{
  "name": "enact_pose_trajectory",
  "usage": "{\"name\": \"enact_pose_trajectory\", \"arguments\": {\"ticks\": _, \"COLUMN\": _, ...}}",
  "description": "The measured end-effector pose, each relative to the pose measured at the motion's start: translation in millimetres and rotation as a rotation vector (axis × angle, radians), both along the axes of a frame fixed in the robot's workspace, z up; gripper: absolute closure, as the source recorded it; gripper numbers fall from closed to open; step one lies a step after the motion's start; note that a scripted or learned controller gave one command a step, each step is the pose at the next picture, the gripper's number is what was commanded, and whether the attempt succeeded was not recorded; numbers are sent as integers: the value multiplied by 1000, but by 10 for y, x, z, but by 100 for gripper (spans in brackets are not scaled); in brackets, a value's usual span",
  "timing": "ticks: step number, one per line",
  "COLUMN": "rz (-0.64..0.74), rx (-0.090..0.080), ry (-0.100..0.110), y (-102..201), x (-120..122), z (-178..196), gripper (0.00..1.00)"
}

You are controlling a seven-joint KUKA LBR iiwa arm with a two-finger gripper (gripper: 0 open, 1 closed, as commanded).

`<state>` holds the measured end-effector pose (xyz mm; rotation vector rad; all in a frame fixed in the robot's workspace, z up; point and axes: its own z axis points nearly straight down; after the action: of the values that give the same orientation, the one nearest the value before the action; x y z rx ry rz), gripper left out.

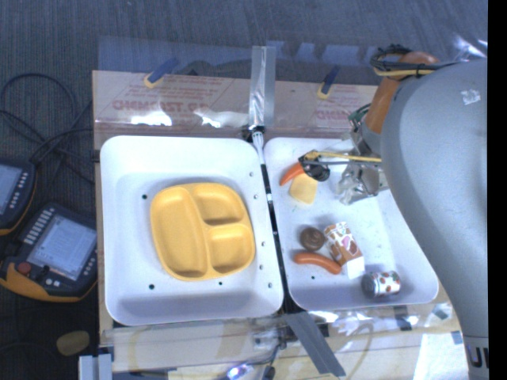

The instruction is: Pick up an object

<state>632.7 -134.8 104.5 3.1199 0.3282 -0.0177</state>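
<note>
Red print on cardboard [190, 101] backing: illegible.

A dark grey ribbed carpet floor [198, 10] runs along the far side and the left. On it at the left lie two handheld control pendants with grey screens and orange casings [47, 252], with black cables [47, 101] looping beside them. The brown cardboard-covered counter [198, 97] carries blue and yellow clips along its far edge.

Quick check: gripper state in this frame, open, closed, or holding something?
Gripper: cannot be told; it hangs low in the right bin, beside the cheese wedge.
</note>
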Motion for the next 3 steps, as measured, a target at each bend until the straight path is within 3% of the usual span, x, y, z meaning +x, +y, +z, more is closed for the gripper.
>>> {"name": "enact_pose_trajectory", "arguments": {"ticks": 3, "rz": 13, "rx": -6, "ry": 16, "y": -3, "x": -27, "z": 242, "gripper": 100}}
